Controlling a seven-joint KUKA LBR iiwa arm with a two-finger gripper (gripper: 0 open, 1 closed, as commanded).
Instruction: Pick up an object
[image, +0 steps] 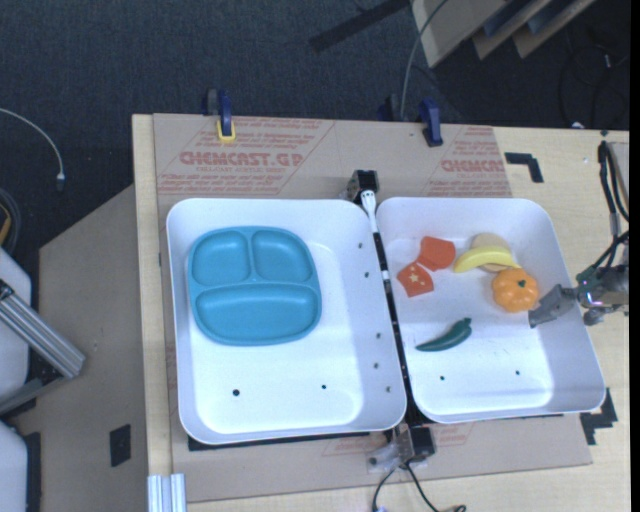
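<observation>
The right bin holds several toy foods. Two red pieces lie near its left wall. A yellow banana rests at the back, with a small orange pumpkin-like fruit just in front of it. A dark green chili pepper lies in the middle. My gripper reaches in low over the bin's right rim, just right of the orange fruit, with nothing seen in its grasp.
The left bin holds a blue divided plate in its back left part. Two blue clamps pin the cardboard at the bench's far edge. Cables hang at the right edge.
</observation>
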